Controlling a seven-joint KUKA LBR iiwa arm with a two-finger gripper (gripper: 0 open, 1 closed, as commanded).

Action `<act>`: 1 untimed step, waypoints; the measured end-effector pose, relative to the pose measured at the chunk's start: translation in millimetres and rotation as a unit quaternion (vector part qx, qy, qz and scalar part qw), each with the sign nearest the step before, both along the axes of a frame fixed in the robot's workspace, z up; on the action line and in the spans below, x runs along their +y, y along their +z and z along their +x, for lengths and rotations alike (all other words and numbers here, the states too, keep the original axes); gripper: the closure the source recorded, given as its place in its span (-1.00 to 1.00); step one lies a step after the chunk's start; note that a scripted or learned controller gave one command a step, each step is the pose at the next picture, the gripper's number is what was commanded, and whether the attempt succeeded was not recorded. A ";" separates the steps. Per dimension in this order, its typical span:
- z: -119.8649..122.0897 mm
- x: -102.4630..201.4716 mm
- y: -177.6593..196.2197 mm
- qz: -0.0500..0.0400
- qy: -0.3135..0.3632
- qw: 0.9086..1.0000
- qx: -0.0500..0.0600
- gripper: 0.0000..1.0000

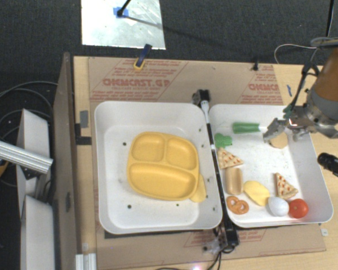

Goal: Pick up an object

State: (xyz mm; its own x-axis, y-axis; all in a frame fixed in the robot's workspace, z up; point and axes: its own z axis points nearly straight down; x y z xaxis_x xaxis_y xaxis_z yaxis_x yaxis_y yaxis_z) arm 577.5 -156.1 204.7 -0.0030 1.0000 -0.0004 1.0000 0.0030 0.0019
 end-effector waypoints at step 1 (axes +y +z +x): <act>-27.4 -48.8 -91.4 0.000 -0.004 1.000 0.004 -1.00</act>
